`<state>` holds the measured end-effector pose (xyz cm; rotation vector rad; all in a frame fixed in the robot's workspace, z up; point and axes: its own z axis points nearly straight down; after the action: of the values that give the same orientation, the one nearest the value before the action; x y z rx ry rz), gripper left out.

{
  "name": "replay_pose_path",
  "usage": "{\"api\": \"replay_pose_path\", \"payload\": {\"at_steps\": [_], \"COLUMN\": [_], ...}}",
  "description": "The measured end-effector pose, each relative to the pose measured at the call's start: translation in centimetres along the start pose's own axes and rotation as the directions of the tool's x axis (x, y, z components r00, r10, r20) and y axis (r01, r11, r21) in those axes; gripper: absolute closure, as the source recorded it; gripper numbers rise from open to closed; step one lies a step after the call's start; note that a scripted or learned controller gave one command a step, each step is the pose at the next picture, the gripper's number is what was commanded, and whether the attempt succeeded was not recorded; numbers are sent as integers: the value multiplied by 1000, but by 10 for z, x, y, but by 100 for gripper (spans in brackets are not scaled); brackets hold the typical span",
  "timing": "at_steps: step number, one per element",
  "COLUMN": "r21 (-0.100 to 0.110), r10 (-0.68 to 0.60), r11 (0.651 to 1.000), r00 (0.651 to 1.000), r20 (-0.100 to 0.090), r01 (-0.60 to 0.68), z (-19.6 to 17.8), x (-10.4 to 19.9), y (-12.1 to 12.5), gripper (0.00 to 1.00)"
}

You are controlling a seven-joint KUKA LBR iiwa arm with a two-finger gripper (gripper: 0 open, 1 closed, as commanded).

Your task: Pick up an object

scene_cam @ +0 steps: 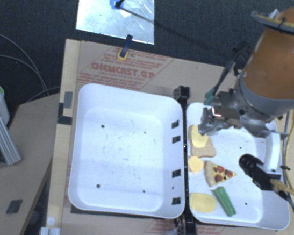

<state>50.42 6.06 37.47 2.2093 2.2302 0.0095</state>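
My gripper (pixel 206 129) hovers at the toast slice (pixel 202 141) in the right bin (pixel 274 216), finger state unreadable; approach step, next a straight descent.

Single fixed camera above the desk (pixel 143 65), looking down at a slant on both white bins, left bin (pixel 126 152) and right bin (pixel 248 210); arm (pixel 285 58) enters from right, looming near.

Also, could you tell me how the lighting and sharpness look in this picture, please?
Camera view: even, soft light; the white bins are bright, nearly washed out. Glare on the foil sheet. The orange band looms large and slightly soft. The pizza slice and green piece stay reasonably sharp.
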Motion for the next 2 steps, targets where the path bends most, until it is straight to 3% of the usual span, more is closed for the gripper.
{"api": "replay_pose_path", "payload": {"at_steps": [2], "r21": [-5], "r10": [-6], "r11": [1000], "r00": [1000], "r20": [2], "r01": [6], "z": [-21], "x": [-3], "y": [2], "gripper": [100]}}
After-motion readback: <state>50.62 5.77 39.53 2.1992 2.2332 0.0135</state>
